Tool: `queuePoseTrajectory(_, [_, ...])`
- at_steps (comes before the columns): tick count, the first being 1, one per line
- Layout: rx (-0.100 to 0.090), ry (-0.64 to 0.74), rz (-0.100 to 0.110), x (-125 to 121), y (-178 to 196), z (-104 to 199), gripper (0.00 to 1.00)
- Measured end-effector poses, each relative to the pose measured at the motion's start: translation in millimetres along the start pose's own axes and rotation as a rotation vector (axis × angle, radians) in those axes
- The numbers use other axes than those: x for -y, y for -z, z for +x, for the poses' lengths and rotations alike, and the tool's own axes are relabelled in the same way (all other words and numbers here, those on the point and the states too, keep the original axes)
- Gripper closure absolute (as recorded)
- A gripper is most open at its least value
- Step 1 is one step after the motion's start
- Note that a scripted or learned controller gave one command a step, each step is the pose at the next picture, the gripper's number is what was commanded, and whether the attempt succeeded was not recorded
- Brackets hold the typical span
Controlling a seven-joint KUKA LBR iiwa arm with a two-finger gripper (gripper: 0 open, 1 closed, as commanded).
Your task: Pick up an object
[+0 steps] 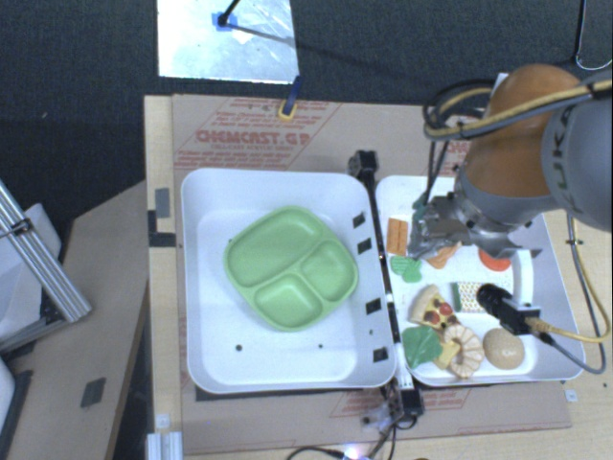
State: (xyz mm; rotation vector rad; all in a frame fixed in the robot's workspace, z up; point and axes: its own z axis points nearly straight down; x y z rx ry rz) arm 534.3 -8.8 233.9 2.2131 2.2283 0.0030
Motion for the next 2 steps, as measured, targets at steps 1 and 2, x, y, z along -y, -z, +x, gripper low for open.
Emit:
queuePoseTrajectory(1, [0.001,-0.004,0.002,4,-19,4,1.0])
queuePoseTrajectory(2, [0.0,-0.005,-0.001,0,0,-1,1.0])
